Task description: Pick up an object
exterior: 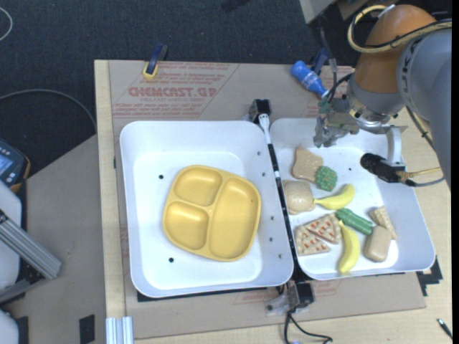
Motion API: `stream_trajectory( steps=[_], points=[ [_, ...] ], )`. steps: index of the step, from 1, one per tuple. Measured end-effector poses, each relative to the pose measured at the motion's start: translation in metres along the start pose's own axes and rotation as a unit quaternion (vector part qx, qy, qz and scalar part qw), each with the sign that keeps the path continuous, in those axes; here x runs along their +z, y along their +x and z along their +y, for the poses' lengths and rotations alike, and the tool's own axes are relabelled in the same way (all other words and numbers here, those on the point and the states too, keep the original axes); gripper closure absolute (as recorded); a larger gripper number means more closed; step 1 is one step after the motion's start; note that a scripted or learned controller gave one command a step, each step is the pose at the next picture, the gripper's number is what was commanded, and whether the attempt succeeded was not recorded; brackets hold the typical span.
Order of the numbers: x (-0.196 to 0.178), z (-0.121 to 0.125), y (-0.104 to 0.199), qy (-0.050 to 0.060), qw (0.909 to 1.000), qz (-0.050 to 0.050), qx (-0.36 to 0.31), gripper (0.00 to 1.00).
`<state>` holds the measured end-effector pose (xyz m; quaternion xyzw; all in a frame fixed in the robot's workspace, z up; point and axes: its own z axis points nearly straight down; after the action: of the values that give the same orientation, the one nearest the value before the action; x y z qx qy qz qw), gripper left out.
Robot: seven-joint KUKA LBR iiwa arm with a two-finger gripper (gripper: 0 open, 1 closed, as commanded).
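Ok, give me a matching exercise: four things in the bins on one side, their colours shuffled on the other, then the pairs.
Things:
1. divided plate, left bin
2. broccoli
3. pizza slice
4. pepper

Colours:
A. dark green, long
B. mustard yellow
C. tan with red spots
D. light green, knobbly

Pairs: 1-B, 2-D, 3-C, 4-A

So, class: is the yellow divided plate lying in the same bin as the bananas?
No. The yellow plate sits alone in the left bin, while the bananas lie in the right bin.
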<state>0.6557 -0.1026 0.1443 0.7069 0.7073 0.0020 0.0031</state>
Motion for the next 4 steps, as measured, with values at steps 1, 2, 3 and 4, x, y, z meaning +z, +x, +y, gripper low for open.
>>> stream_trajectory(
  steps=[1, 2, 3, 4],
  points=[
    [-0.044, 0.005, -0.002, -0.001, 1.0, 0.0, 0.0, 1.0],
    [-0.084, 0.006, -0.002, 0.0, 1.0, 0.0, 0.0, 1.0],
    [-0.088, -0.049, 0.022, 0.006, 1.0, 0.002, 0.0, 1.0],
    [-0.096, -0.098, 0.036, 0.006, 1.0, 0.002, 0.001, 1.0]
  ],
)
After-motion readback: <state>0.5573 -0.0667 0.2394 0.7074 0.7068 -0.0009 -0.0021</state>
